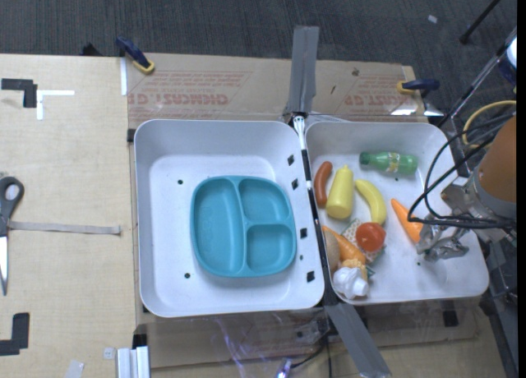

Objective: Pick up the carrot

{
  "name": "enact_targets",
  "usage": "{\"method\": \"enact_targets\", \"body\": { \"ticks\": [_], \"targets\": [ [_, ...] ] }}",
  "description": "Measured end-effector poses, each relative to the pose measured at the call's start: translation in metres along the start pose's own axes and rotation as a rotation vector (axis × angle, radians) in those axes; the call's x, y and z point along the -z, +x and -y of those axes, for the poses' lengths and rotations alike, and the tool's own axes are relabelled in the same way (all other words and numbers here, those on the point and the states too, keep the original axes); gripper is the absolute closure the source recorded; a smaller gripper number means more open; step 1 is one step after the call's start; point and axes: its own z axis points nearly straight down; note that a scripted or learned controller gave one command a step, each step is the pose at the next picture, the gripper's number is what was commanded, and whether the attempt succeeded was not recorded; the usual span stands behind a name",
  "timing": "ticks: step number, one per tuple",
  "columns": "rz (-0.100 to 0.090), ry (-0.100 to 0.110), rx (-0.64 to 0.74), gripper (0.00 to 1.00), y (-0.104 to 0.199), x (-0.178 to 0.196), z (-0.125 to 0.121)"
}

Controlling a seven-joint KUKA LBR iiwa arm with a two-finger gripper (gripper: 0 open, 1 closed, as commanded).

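Note:
The carrot (403, 218) is a short orange cone lying in the right bin (460, 282), near its right side, tip pointing up-left. My gripper (438, 244) hangs low over the bin floor just right of and below the carrot's thick end, close to it or touching it. The carrot is not lifted. The arm's orange band (501, 163) shows at the right edge above the gripper, with black cables looping around it.
Left of the carrot lie a banana (371, 200), a yellow bottle (340, 188), a red sausage (323, 181), a green bottle (388, 162), a tomato (371, 236), another orange piece (343, 242) and a white garlic (352, 282). The left bin (156, 228) holds a teal divided plate (244, 225).

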Motion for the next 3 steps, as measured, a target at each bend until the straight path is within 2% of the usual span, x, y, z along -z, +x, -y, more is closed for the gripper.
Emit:
{"method": "enact_targets", "body": {
  "ticks": [1, 2, 3],
  "targets": [
    [-0.001, 0.002, -0.558, 1.0, -0.052, 0.017, -0.045],
    [-0.002, 0.002, -0.559, 0.0, -0.052, 0.017, -0.045],
    [-0.003, 0.002, -0.691, 0.0, -0.079, -0.009, -0.045]
  ]
}}
